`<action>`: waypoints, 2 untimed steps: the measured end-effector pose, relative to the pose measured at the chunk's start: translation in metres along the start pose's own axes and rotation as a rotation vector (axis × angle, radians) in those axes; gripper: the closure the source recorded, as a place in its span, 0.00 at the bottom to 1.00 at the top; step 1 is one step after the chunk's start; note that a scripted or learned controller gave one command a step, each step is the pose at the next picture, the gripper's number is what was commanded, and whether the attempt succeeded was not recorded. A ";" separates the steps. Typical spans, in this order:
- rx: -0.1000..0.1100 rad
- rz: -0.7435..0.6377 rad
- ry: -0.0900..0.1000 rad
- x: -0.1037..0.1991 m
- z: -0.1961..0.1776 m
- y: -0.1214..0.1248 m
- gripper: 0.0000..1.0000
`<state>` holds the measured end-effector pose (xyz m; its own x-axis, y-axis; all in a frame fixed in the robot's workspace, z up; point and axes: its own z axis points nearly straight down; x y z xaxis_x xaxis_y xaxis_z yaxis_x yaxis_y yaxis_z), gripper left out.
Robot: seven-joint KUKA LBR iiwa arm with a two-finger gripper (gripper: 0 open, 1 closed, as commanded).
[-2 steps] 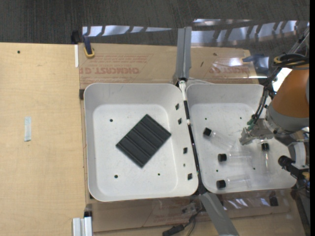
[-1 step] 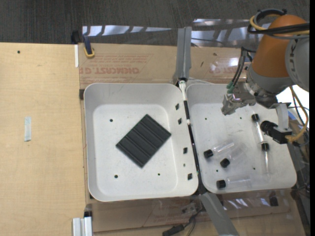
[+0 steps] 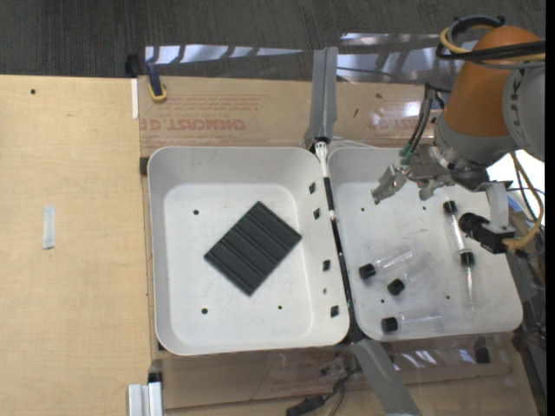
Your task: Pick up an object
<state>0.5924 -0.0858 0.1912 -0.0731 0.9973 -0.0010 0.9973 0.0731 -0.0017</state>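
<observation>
The gripper (image 3: pixel 408 178) is seen poised over the right bin (image 3: pixel 360 232), its finger state impossible to tell, the arm (image 3: pixel 486 102) bent in from the right. Clear tubes (image 3: pixel 386 263) lie below; a ribbed black pad (image 3: pixel 253 247) rests in the left bin (image 3: pixel 165 232).

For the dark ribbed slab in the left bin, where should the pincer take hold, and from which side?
From straight above, closing across two opposite edges near the middle of the dark ribbed slab. It seems to lie flat, turned diagonally in the left bin, so the pincer would likely need rotating to match.
</observation>
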 end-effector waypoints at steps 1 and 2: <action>0.001 -0.029 0.001 -0.068 0.046 -0.066 0.00; -0.002 -0.190 0.000 -0.121 -0.030 -0.124 0.00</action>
<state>0.4780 -0.2152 0.2216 -0.2605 0.9655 -0.0014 0.9655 0.2605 0.0002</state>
